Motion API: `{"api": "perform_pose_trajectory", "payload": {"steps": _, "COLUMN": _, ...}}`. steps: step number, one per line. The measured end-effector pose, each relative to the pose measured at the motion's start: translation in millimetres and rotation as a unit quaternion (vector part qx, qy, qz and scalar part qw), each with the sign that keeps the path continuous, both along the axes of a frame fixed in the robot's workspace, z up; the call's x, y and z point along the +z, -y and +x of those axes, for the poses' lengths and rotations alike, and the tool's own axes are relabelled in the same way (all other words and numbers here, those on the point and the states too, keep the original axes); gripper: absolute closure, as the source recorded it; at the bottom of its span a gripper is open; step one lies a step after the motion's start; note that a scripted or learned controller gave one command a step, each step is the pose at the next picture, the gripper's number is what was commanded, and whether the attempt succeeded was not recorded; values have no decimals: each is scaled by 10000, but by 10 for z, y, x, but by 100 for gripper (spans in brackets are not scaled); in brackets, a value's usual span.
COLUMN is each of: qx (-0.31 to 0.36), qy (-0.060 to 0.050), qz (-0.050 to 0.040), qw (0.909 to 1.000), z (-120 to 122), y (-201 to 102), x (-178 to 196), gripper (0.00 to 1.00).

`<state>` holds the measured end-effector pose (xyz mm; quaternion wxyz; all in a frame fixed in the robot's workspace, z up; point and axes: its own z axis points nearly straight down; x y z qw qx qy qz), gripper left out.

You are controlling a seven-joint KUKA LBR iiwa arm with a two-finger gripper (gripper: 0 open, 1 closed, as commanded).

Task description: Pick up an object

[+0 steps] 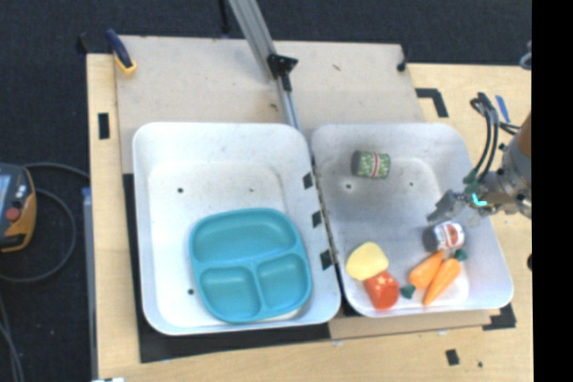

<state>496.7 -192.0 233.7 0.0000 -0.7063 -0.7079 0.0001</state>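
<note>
We see nothing lifted yet: grey end effector low over right white bin, just above small red-and-white can, which lies on bin floor beside two orange carrots. Grasp and lift both left, we judge. We cannot tell end effector state; arm cut off at right edge, tips blurred against can
</note>
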Motion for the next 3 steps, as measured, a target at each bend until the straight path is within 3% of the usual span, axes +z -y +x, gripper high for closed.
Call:
{"api": "perform_pose_trajectory", "payload": {"steps": 1, "qx": 1, "qy": 9, "qz": -2, "qw": 10000, "z": 5, "y": 1, "x": 8, "gripper": 0}}
{"api": "perform_pose_trajectory", "payload": {"steps": 3, "qx": -17, "qy": -12, "qz": -2, "qw": 10000, "z": -16, "y": -104, "x": -1089, "gripper": 0}}
